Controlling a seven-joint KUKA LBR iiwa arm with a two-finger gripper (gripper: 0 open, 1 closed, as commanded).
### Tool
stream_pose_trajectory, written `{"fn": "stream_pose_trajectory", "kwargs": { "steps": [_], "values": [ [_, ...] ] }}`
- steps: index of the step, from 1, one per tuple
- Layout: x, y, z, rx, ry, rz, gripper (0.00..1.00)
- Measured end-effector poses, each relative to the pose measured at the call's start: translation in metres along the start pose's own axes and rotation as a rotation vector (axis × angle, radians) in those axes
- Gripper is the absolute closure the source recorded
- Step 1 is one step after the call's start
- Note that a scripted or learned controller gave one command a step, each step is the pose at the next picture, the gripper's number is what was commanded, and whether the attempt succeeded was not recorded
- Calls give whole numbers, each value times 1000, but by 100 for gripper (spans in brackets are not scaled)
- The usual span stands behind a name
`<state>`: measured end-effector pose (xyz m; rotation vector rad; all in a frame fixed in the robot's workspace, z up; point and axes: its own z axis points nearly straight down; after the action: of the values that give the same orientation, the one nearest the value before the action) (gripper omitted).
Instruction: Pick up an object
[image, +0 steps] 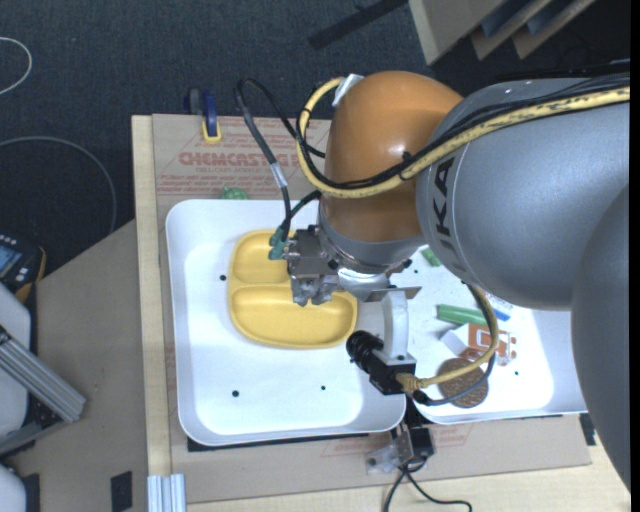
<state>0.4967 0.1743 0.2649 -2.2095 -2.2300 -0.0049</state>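
Note:
A yellow, bean-shaped soft object (285, 295) lies in the left white bin (260, 400), toward its upper middle. My gripper (312, 288) hangs straight over the yellow object's right part, its dark metal tip at or just above the object's surface. The big orange and grey wrist (390, 170) above hides much of the gripper. In the right bin (530, 385) lie a green stick-shaped piece (462, 315), a brown round brush-like item (462, 385) and a small orange and white piece (495, 345).
The arm's grey body covers the upper right of the view and most of the right bin. A cardboard sheet (215, 155) lies under the bins. A black cable fitting (375, 365) hangs near the wall between the bins.

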Motion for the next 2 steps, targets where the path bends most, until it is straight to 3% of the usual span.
{"fn": "stream_pose_trajectory", "kwargs": {
  "steps": [1,2],
  "values": [
    [-32,-18,-64,-5,-2,12,100],
    [-95,-17,-121,-8,-4,16,100]
  ]
}}
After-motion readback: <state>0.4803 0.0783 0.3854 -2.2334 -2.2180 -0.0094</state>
